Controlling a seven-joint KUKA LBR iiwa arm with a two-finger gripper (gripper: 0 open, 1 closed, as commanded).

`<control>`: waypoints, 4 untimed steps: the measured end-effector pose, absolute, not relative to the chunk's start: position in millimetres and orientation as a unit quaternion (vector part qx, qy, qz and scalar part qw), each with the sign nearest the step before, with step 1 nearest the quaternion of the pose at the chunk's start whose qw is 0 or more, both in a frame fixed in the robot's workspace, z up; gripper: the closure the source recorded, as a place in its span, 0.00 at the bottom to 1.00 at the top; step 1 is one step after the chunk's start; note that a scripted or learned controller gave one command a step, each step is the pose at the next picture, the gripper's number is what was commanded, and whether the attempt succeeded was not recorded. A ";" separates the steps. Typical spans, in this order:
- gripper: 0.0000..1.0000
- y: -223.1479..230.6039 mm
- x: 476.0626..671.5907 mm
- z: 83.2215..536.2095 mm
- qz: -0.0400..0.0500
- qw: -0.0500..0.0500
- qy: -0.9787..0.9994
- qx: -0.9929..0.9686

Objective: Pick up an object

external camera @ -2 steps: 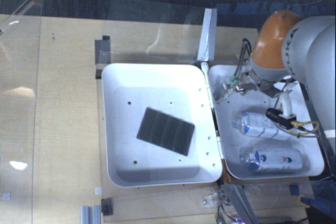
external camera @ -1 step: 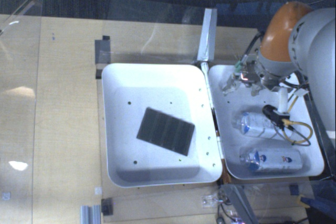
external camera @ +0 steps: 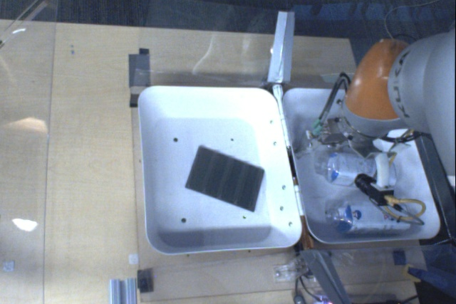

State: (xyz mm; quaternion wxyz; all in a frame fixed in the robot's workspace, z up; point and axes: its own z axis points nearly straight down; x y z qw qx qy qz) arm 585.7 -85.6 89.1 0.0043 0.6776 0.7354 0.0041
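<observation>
Found arm [external camera: 374, 82] over the right bin [external camera: 317, 192], gripper [external camera: 329, 141] near a clear bottle [external camera: 340, 169], its state indeterminable; judged approach stage, descent and closing onto bottle required next.

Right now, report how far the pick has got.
Done: the gripper hangs over the right bin, beside a clear bottle. In hand: no grasp can be confirmed. Left: the grip and lift; a second bottle lies nearby, and the dark pad lies in the left bin.
</observation>
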 end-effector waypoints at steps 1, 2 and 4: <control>0.00 -115.6 541.6 90.1 0.003 0.006 0.821 0.572; 0.00 -123.7 501.1 94.6 0.010 0.022 0.842 0.539; 0.00 -112.6 495.9 106.5 0.007 0.015 0.822 0.570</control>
